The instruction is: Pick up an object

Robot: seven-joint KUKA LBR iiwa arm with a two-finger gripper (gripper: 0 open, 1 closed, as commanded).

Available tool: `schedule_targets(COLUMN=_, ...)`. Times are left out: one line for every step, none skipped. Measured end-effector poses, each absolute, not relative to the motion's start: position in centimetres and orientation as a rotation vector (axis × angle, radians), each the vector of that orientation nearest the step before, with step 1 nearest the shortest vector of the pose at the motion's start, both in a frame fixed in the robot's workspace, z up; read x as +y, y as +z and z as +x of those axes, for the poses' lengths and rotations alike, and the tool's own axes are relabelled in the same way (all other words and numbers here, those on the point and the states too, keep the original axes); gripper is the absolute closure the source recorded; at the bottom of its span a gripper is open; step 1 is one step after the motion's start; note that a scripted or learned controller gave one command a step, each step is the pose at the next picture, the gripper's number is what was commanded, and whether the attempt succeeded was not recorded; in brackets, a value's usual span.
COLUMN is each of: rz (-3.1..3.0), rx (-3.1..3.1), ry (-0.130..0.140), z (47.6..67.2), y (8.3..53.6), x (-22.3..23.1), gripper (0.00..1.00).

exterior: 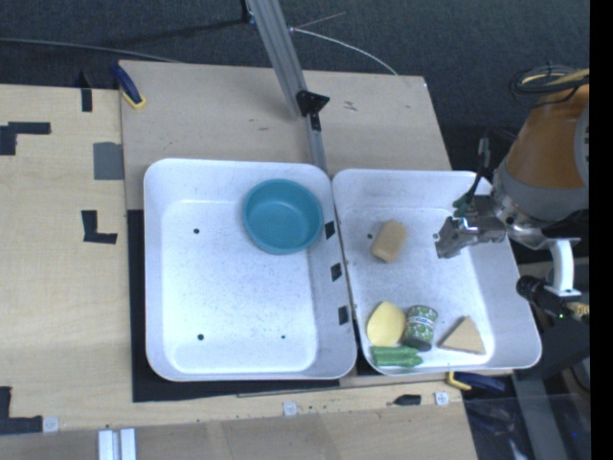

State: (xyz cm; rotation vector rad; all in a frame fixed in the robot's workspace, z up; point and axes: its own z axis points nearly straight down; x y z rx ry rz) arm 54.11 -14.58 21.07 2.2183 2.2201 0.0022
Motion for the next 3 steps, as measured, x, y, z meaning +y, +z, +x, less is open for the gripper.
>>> schedule_targets(rz=2.218, rx=2.222, ry=0.002, z=54.2, y=24.3, x=-14.6, gripper=1.0)
schedule_targets(rz=2.215, rx=2.23, ry=0.002, z=55.5, y=25.0, x=-9.3, gripper=1.0)
schedule_targets(rz=2.216, rx=2.229, ry=-0.002, z=57.4, y=23.5, x=-4.5, gripper=1.0)
